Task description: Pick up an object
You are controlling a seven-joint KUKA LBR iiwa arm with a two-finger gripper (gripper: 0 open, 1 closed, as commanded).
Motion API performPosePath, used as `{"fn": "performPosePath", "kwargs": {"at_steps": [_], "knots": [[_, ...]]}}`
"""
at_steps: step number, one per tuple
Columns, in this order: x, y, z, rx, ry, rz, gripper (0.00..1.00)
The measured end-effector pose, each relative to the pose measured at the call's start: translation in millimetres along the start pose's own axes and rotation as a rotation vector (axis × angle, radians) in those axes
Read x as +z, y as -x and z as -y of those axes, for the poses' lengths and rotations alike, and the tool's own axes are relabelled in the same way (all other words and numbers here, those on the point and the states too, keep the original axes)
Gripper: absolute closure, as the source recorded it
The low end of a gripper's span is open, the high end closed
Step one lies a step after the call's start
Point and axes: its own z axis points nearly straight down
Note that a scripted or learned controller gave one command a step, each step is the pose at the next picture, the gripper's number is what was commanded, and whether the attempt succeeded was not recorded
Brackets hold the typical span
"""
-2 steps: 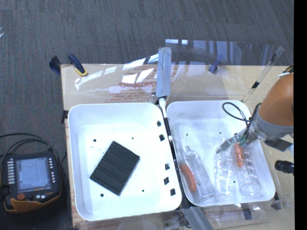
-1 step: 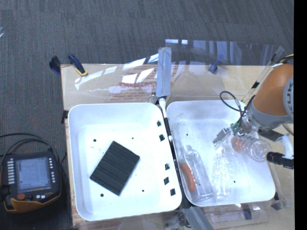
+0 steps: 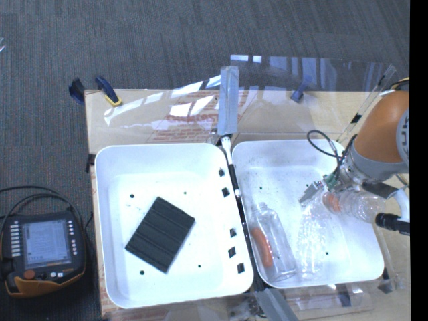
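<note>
You see the arm (image 3: 381, 136) reaching in from the right, bent down over the right bin (image 3: 267, 154). Its fingers (image 3: 319, 191) are too blurred to judge. A clear bottle (image 3: 273, 241) lies below-left of them, apart.

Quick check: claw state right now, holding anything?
Claw: cannot be told. It sits low in the right bin, near a crumpled clear plastic item.
</note>
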Motion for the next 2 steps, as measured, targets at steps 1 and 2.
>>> {"fn": "performPosePath", "kwargs": {"at_steps": [1,2], "knots": [[0.8,12.5,-22.7,0.132,-0.007,0.000,0.00],[-47.6,-27.7,-21.4,0.173,-0.024,-0.011,0.00]]}}
